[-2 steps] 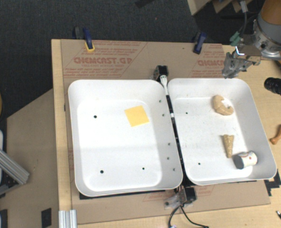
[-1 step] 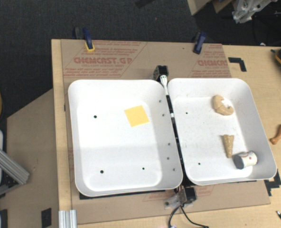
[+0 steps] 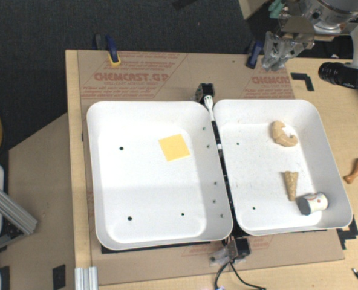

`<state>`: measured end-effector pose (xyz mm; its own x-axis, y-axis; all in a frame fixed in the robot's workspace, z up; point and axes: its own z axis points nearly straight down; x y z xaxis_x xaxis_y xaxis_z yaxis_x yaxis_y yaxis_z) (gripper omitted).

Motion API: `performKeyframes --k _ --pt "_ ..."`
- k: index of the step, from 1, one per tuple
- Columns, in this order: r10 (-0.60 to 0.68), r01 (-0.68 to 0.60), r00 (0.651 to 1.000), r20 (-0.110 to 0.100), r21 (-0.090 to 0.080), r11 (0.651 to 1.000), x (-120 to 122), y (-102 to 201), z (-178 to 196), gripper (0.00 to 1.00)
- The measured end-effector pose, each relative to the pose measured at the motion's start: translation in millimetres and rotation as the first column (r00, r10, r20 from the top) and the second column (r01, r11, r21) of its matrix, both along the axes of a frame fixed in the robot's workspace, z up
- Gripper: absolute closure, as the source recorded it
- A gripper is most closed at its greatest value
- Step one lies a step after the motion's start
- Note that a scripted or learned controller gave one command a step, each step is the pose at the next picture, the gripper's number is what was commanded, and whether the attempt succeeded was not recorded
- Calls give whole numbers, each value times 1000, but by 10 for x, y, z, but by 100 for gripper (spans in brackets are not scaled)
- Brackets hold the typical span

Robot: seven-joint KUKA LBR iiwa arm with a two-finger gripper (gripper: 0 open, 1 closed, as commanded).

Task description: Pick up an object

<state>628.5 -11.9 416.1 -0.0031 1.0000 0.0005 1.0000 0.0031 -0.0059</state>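
Camera view: gripper (image 3: 274, 58) parked high, beyond far edge of right bin (image 3: 251, 162), prob. to keep both bins clear for the camera; fingers point down, slightly spread, nothing between. Possible picks in right bin: curled pastry piece (image 3: 283, 134), cone (image 3: 291, 183), small white cylinder (image 3: 312, 203). Yellow square (image 3: 174, 147) flat in left bin (image 3: 106, 180). Cardboard (image 3: 136, 71) under bins printed "CHEMCAST GP", red.

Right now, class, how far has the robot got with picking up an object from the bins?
Done: nothing looks picked yet. The yellow square lies in the left bin; the tan lump, cone and small white cylinder lie in the right bin. In hand: the gripper hangs above the bench beyond the bins. Left: descend, grasp, lift.
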Motion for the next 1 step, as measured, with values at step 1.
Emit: performKeyframes --k 1 --pt "-8 8 1000 -4 -1 1000 -351 -403 -700 100"
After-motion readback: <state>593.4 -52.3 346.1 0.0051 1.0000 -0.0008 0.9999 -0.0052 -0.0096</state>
